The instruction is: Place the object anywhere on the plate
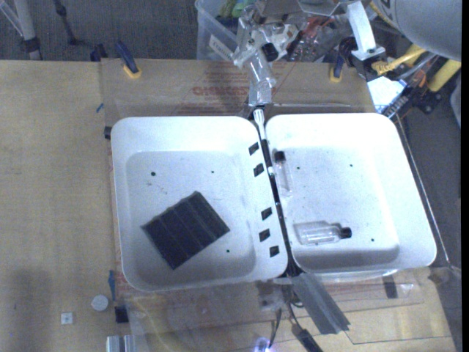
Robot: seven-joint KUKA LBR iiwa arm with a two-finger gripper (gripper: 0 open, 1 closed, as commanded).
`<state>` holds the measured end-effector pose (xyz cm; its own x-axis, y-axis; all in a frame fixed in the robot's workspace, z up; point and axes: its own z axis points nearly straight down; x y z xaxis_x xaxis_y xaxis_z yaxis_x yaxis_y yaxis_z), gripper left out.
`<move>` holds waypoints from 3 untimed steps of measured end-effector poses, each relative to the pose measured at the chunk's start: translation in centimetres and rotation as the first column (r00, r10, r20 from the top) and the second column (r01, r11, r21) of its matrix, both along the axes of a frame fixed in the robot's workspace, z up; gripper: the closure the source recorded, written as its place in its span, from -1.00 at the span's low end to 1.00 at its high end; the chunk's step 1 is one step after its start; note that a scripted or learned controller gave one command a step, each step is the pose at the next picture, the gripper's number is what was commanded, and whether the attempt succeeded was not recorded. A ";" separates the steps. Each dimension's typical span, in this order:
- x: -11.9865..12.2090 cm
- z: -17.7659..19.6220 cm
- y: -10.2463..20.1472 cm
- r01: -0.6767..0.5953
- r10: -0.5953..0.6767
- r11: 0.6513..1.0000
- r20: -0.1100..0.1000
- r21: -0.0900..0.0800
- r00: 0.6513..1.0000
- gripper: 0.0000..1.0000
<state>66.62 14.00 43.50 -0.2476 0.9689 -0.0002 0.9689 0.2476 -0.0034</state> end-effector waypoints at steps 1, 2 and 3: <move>0.0 0.0 -3.9 0.602 -0.602 0.798 -0.001 -0.002 0.798 1.00; 0.0 0.0 8.6 0.442 -0.442 0.897 0.005 0.003 0.897 1.00; 0.0 -1.3 2.1 0.776 -0.776 0.630 0.000 -0.003 0.630 1.00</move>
